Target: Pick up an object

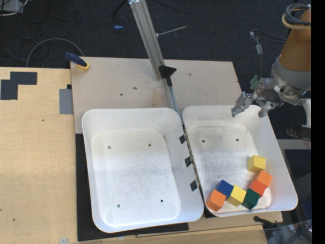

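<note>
1. We saw the gripper (252,105) at the upper right of the frame, above the far right corner of the right bin (223,136).
2. Its 2 fingers stood apart, so it was open, and nothing was between them.
3. The arm (297,44), with its orange band, came in from the right edge of the frame.
4. The objects to pick up lay in the lower right corner of the right bin, well apart from the gripper.
5. There we counted a yellow block (257,162) alone, a little higher than the others.
6. Just below it were 2 orange-red blocks (261,182), touching each other.
7. Along the near wall we saw a row: an orange block (217,200), a blue block (224,188), a second yellow block (236,195) and a green block (250,199), all close together.
8. The left bin (132,166) lay beside the right one, at the lower centre of the frame.
9. A metal rail (150,39) ran from the upper centre down toward the place between the 2 bins.
</note>
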Robot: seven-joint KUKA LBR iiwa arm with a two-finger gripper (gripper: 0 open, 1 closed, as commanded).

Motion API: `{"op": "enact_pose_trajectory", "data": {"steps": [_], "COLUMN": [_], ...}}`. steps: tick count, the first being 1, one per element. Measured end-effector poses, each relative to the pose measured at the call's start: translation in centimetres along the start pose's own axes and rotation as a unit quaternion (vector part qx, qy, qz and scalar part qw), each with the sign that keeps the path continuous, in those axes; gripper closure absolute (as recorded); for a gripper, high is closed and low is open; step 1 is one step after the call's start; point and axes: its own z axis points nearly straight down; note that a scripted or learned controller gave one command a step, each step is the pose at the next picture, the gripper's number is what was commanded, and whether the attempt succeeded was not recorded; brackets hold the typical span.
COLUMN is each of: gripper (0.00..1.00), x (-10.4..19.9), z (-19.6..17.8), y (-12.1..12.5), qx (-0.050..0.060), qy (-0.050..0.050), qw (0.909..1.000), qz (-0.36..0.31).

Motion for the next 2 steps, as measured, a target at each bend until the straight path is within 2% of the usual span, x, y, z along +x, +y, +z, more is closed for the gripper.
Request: {"op": "enact_pose_trajectory", "data": {"steps": [1,2], "gripper": [0.0,0.0], "x": [-0.3,-5.1], "z": [9.5,5.8], "y": [-0.5,-2.3], "qx": [0.004,-0.002], "qy": [0.001,-0.001], "qw": [1.0,1.0], "qz": [0.002,0.003]}}
